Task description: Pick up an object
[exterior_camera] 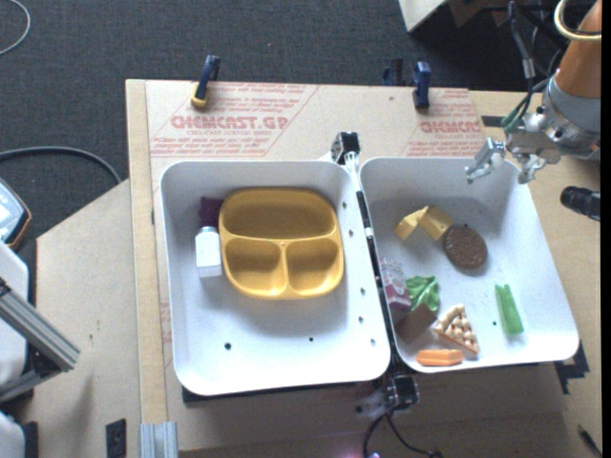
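Two white bins sit side by side on the bench. The left bin [191,342] holds a yellow divided tray [282,241], with a small white bottle [208,252] touching it at its 9 o'clock. The right bin [544,256] holds a yellow cheese wedge [423,223], a brown cookie [465,247], a green stick [509,308], leafy greens [423,292], a pizza slice [457,329] and a carrot [439,358]. The gripper [506,163] hovers over that bin's 12 o'clock rim, fingers spread, nothing between them.
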You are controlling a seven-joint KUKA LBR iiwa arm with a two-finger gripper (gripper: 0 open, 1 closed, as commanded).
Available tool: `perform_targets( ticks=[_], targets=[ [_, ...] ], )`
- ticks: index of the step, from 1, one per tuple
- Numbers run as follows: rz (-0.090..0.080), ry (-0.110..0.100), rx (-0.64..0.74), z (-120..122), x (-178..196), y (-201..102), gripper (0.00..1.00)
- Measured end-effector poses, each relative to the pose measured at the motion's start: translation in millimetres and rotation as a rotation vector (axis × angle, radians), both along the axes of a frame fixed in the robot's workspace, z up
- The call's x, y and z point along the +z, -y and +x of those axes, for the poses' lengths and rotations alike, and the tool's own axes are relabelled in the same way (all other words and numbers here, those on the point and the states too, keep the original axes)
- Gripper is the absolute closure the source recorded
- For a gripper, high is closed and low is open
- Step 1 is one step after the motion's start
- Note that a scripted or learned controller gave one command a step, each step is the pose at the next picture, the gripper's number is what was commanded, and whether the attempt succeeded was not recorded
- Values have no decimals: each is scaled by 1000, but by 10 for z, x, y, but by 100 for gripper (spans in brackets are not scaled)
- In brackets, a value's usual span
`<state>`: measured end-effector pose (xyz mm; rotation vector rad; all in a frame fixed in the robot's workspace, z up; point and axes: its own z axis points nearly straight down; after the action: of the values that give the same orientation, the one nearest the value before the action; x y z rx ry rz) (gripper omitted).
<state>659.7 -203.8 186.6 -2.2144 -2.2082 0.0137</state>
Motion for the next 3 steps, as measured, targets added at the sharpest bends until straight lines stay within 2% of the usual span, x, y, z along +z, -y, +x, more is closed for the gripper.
perform_targets(
  ticks=[1,3],
  targets=[
    [-4,16,3,35,104,-4,0],
    [-2,9,5,108,-1048,-132,0]
  ],
)
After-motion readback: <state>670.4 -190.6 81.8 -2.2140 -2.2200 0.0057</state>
